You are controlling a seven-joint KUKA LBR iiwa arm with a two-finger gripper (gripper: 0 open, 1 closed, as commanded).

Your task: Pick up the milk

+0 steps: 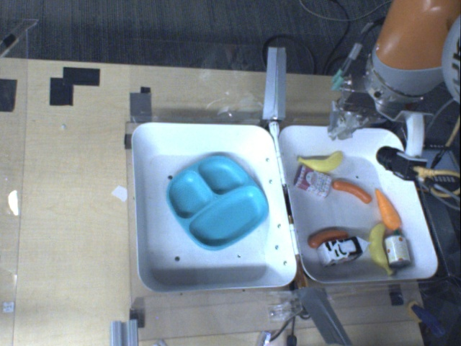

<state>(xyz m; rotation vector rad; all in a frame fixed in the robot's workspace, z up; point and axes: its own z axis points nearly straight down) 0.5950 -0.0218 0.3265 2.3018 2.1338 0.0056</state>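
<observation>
The milk (340,249) is a small carton with black and white cow patches. It lies on its side near the front of the right bin (360,274), between a red sausage (326,236) and a yellow banana (379,245). My gripper (344,125) hangs over the right bin's far rim, well behind the milk and apart from it. Nothing is visible in the gripper. The grey arm with its orange band (418,20) reaches in from the upper right.
The right bin also holds a second banana (323,163), a maroon and white packet (313,182), another sausage (352,191), a carrot (387,209) and a small can (397,250). A blue divided plate (217,200) lies in the left bin (155,215).
</observation>
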